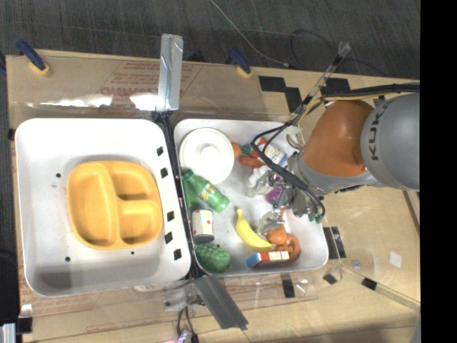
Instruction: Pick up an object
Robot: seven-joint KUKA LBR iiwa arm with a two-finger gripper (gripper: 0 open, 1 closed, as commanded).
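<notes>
The right bin [314,252] holds a jumble of objects: a white round plate [206,153], a green bottle [205,192], a small can [203,224], a yellow banana [249,232], a green bumpy toy [213,257], an orange toy [285,243] and a red-and-blue flat item [270,258]. My gripper [275,216] hangs low over the bin's right half, just above the orange toy and right of the banana. Cables and the wrist crowd around it, so its fingers are hard to read. A purple and white piece [265,184] lies under the wrist.
The left bin [32,191] holds a yellow divided tray [114,204]. A metal clamp [170,70] stands at the back between the bins. An orange item [247,156] lies beside the plate. Cardboard bench surface lies to the right.
</notes>
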